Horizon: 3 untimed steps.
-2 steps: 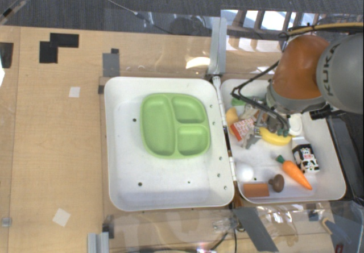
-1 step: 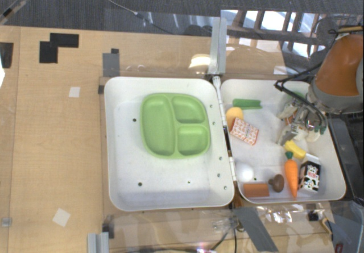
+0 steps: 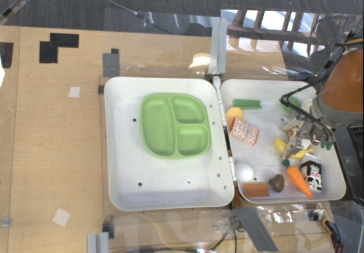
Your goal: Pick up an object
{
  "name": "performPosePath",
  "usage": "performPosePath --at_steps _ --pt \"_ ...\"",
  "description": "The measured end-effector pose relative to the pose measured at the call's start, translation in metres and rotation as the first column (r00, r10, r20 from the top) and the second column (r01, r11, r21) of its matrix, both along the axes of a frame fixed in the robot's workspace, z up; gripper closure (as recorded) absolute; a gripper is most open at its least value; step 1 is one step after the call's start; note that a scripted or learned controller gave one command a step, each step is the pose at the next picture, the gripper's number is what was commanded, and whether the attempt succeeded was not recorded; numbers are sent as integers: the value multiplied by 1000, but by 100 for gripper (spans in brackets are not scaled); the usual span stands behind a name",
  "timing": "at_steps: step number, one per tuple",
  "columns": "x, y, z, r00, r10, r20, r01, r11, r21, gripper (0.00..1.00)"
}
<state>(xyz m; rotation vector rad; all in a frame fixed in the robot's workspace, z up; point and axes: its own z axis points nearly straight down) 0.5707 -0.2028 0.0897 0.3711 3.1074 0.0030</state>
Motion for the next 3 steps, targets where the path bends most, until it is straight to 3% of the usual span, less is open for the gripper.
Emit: performPosePath --at_steps 1,2,3 --pt "-15 50 1 999 -41 5 41 999 -2 0" --pt "-57 67 2 997 -82 8 82 997 -2 0" --pt "-75 107 2 996 -92 13 92 996 -3 0"
